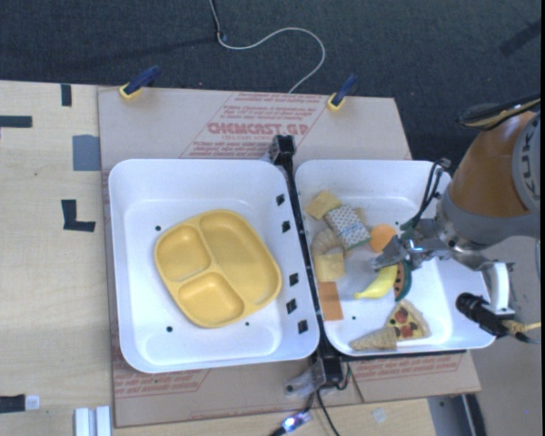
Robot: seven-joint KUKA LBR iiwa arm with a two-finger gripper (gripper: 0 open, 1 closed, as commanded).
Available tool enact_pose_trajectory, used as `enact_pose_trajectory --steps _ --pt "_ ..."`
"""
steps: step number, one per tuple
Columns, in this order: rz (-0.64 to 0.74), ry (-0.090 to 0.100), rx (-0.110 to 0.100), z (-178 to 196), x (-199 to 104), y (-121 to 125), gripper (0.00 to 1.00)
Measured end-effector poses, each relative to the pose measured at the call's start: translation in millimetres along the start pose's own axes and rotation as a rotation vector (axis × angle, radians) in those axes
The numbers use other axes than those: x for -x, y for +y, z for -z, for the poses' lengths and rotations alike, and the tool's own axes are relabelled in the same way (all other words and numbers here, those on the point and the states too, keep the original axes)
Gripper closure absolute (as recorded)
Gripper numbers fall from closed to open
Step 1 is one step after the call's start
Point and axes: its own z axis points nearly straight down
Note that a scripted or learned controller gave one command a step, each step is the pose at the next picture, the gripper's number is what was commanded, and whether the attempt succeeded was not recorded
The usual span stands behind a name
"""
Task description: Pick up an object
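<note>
Yellow banana (376, 287) lies just under the hand (392, 257); cannot tell the hand's state

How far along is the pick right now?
Done: the tool has reached into the right bin, low among the toy food. In hand: it sits at the banana, beside the orange piece; no grasp is visible. Left: closing on something and lifting it.

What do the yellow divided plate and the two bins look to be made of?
The plate looks like moulded plastic: even yellow colour, rounded compartment walls, a soft matte sheen. The left bin and right bin look like thin white plastic with smooth, slightly glossy rounded rims, though coated metal cannot be ruled out.
</note>
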Motion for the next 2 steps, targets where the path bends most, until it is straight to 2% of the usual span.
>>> enact_pose_trajectory --steps 1,2 --pt "0.0 -0.001 0.001 62.6 1.0 -1.5 1.0" --pt "0.0 0.001 -0.004 68.0 0.4 -1.3 1.0"
